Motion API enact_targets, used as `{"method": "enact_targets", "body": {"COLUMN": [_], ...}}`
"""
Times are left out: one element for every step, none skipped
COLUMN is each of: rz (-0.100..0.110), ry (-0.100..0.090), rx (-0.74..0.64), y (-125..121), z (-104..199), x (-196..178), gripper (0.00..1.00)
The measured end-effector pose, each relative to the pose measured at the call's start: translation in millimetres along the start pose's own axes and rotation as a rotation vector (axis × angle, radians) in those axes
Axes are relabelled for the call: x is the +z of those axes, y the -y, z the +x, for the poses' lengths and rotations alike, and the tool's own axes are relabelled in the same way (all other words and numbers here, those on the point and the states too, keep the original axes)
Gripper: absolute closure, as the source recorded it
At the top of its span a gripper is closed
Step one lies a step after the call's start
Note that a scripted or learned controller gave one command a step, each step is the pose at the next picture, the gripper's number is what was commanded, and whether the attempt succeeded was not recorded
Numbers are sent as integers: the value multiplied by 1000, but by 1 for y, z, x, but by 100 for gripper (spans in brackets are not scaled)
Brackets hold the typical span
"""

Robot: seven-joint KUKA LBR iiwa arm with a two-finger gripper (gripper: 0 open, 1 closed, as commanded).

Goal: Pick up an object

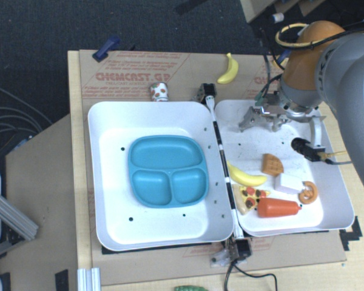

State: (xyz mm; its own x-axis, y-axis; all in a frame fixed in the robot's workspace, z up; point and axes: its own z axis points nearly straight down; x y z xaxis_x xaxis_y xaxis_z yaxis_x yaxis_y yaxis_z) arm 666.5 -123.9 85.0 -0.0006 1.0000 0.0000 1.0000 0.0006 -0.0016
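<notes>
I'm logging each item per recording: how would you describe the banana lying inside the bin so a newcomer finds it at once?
Look at the right white bin, the one without the blue tray. Along its left wall, above the pizza slice, lies a banana. Another banana lies outside the bins, on the bench at the far edge.

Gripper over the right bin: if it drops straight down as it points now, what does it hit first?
Most likely bare floor of the right bin; the gripper hangs over its far end, apart from the toy food. Depth is uncertain.
</notes>
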Motion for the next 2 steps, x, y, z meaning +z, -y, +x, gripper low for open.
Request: {"method": "enact_targets", "body": {"rz": [-1,-1], "ry": [1,1], "rx": [1,1], "y": [0,0], "z": [-7,-5], "x": [0,0], "gripper": [0,0]}}
